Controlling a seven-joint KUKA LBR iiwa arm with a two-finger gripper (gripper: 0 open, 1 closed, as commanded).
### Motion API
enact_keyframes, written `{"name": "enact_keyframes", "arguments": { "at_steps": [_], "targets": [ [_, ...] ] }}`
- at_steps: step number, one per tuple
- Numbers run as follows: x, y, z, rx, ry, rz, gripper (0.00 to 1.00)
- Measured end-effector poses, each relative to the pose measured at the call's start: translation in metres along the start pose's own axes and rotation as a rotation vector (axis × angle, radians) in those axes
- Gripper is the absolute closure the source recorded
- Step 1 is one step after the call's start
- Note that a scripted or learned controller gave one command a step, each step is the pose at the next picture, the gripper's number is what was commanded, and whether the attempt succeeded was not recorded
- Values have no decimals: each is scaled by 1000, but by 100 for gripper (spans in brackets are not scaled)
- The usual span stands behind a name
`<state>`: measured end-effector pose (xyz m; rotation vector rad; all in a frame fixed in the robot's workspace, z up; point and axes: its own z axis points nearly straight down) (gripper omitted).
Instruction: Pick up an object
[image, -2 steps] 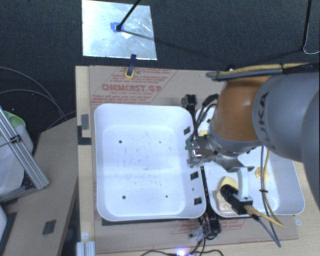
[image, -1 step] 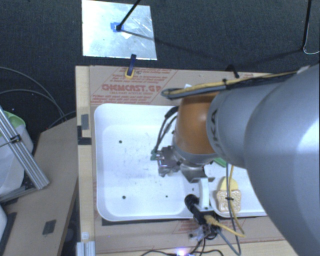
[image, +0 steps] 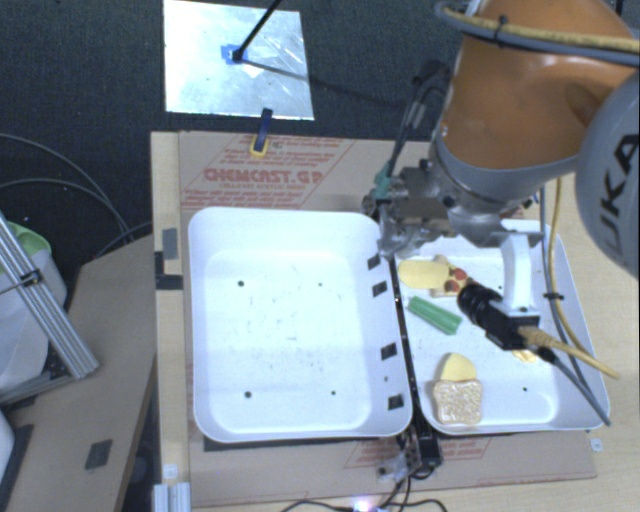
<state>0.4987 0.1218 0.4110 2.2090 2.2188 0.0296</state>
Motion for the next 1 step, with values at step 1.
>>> {"name": "enact_keyframes", "arguments": {
  "at_steps": [1],
  "targets": [
    [1, -1, -2, 14, -5, -7, 100]
  ]
}}
